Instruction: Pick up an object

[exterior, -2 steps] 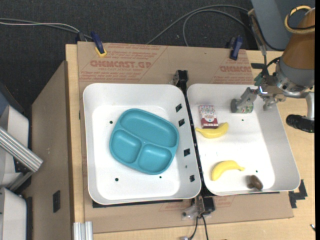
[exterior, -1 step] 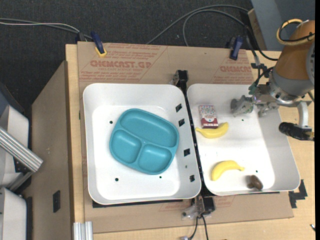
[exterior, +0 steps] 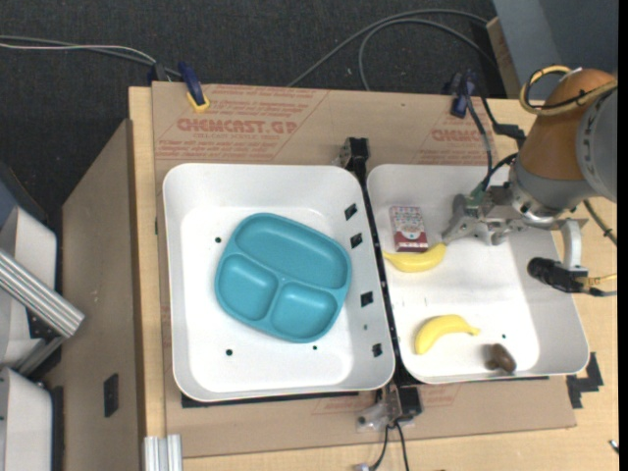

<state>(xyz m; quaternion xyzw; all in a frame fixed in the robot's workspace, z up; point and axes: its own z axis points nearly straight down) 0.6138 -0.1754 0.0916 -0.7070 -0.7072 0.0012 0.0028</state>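
Grey two-finger gripper low in right white shallow bin, finger spread impossible to tell. 2 yellow bananas: nearer one just beside gripper, likely target; other further off. Red-white packet near. Nothing held.

Left bin: teal divided plate. Right bin: red-and-white packet, one banana touching its lower end, second banana nearer the front, small brown object at the front edge. Tool sits low over the right bin, just right of the packet.
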